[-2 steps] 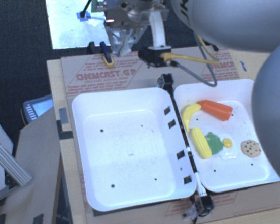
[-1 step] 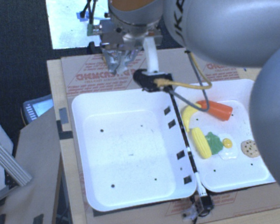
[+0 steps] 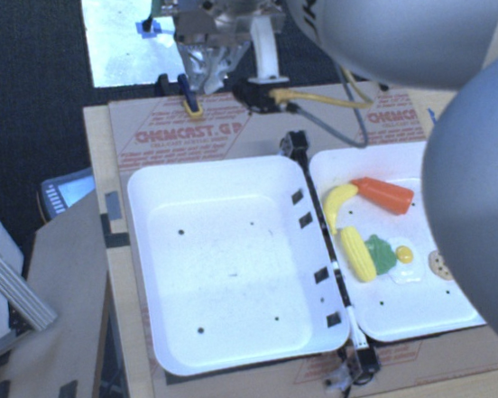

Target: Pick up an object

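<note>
My gripper (image 3: 200, 80) hangs high at the back, above the cardboard behind the left bin (image 3: 172, 340), well away from the objects. A small dark blue and yellow piece (image 3: 191, 104) shows just below it; I cannot tell whether it is held. The right bin (image 3: 402, 323) holds a yellow banana (image 3: 339, 202), an orange carrot (image 3: 385, 194), a yellow corn cob (image 3: 358, 254), a green leafy piece (image 3: 383, 253), a small yellow ball (image 3: 405, 254) and a tan round piece (image 3: 439, 261) partly hidden by the arm.
The big grey arm (image 3: 472, 164) covers the right part of the right bin. A black divider with clips (image 3: 319, 230) runs between the two bins. A grey side table (image 3: 42, 357) stands to the left of the bench.
</note>
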